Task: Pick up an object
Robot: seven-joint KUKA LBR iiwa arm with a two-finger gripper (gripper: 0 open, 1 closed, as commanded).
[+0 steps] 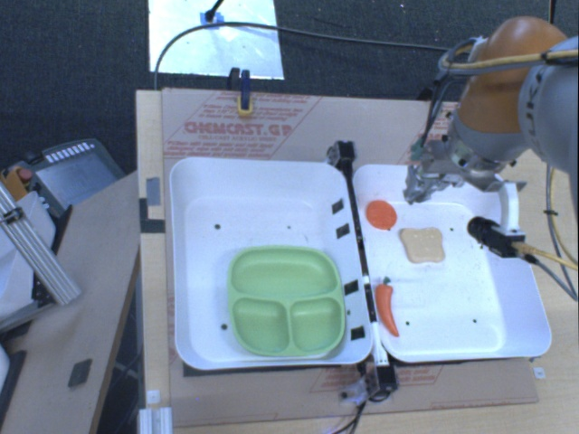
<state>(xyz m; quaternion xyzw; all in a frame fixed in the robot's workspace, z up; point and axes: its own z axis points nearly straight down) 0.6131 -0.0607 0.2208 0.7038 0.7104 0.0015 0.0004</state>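
Plainly, the pick had not yet happened. Nothing sat between the fingers of the gripper [421,191], which hung over the far part of the right bin [516,333], at about eleven o'clock within it. Whether those fingers were spread or closed, I could not tell; they read as a dark, blurred cluster against the white floor.

Three candidates lay in that bin, all resting flat. A round orange-red slice [381,213], perhaps tomato, sat just beside the gripper, at roughly seven o'clock from it. A piece of toy toast [422,245] lay near the bin's middle, at about six o'clock from the gripper and just apart from the slice. A small carrot [387,307] rested against the left wall, at about eight o'clock in the bin, well apart from the gripper.

The left bin [208,197] carried a green divided plate [287,300] at its five o'clock corner.

As a judgement, the approach seemed underway and the slice looked the likeliest target, being nearest. Left to do: lowering onto an object, closing on it, and lifting it clear.

Much was hard to read. The wrist and its orange band [511,57] were cut off at the three o'clock edge. The gripper's height above the bin floor could not be settled from this slanted view. A black fitting [493,233] at the bin's two o'clock side was too indistinct to name.
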